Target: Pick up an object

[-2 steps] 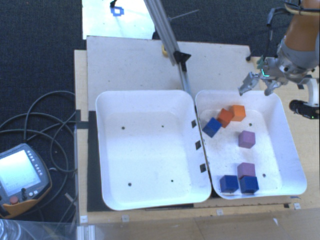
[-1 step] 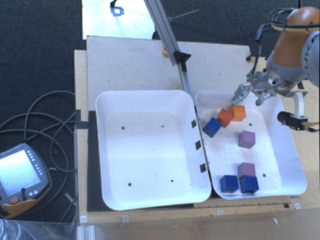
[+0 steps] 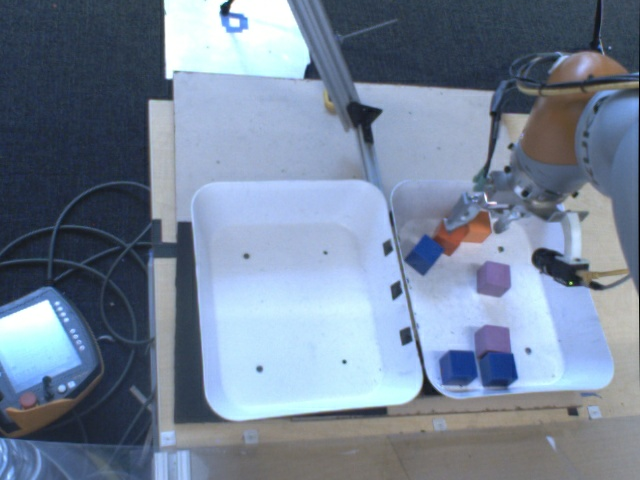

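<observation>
Both bins [image 3: 290,203] are white with small dark dots. The right bin holds three blue blocks [image 3: 423,254], two purple blocks [image 3: 493,278] and one orange block [image 3: 466,233]. The arm [image 3: 600,128] is grey with an orange band [image 3: 565,103].

A pale wooden bench [image 3: 250,118] stands on dark carpet [image 3: 80,88], where black cables [image 3: 90,238] loop beside a grey-and-orange handheld pendant [image 3: 40,358], and a bright sheet [image 3: 235,23] lies beyond the bench's far edge.
</observation>
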`<state>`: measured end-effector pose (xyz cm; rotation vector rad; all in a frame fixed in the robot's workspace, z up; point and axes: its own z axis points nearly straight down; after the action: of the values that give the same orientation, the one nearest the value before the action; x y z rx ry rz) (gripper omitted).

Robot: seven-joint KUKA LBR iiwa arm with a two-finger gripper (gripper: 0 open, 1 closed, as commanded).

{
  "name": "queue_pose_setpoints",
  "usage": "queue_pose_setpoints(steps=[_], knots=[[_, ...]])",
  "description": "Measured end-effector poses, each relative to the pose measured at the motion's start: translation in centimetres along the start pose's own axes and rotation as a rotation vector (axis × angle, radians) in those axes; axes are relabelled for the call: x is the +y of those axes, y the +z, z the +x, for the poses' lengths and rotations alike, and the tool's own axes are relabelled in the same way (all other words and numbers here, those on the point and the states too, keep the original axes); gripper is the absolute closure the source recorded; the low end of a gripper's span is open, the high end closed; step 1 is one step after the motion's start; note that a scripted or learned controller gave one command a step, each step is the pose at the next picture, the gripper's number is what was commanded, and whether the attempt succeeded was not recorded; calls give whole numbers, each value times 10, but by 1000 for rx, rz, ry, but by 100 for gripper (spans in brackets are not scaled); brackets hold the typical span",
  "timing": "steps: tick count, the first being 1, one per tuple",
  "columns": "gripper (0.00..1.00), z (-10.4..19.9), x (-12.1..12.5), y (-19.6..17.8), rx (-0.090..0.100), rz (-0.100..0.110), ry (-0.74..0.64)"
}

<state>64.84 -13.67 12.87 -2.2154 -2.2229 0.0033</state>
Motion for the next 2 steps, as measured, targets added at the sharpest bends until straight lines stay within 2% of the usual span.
queue_pose_setpoints(steps=[1, 2], knots=[[0, -1, 7, 14, -6, -26, 0], [100, -2, 8, 2, -6, -30, -1]])
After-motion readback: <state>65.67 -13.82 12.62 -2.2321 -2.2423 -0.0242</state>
